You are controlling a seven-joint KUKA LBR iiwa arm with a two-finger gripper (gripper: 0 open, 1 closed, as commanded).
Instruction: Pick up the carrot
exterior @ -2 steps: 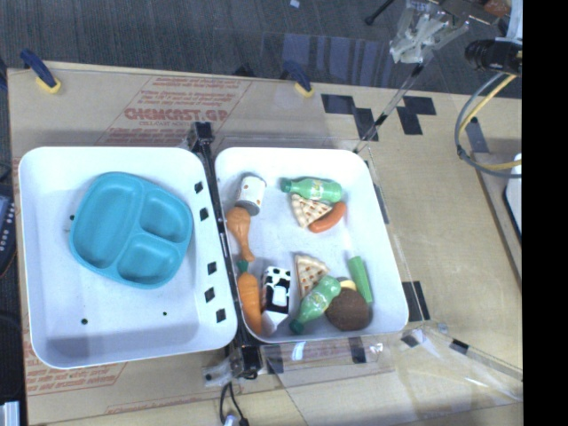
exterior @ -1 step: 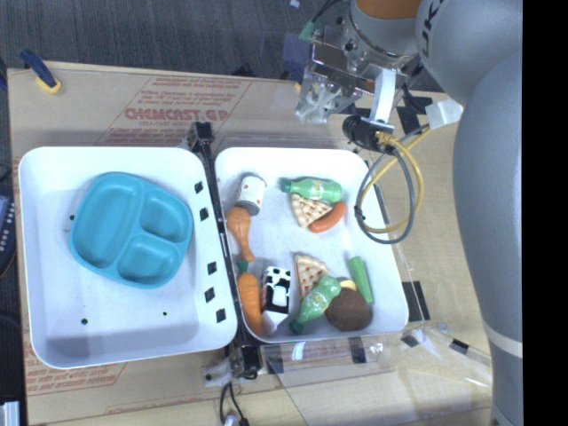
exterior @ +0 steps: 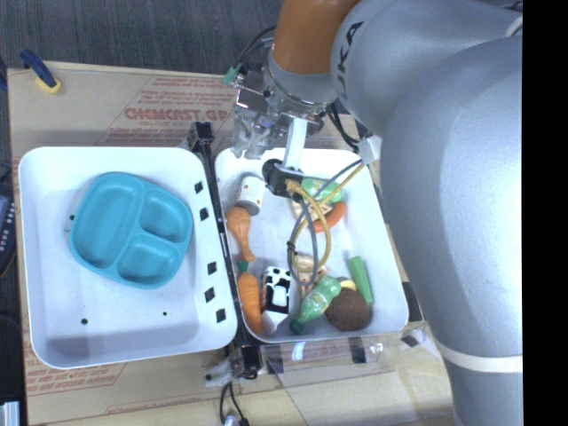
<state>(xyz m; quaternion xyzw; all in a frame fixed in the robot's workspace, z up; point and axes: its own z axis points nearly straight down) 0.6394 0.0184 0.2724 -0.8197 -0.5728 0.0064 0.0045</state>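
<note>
The carrot (exterior: 249, 302) is seen lying lengthwise against the left wall of the right bin (exterior: 388, 264), at about 7 o'clock within it, just left of a black-and-white block (exterior: 278, 289). It is judged a toy: light, stiff and smooth, likely to slip. A grip across its thicker middle is advised, though the wall leaves little room. The end effector (exterior: 259, 136) hangs over the bin's 11 o'clock corner; its state cannot be told. A blue divided plate (exterior: 131, 229) sits in the left bin.
</note>
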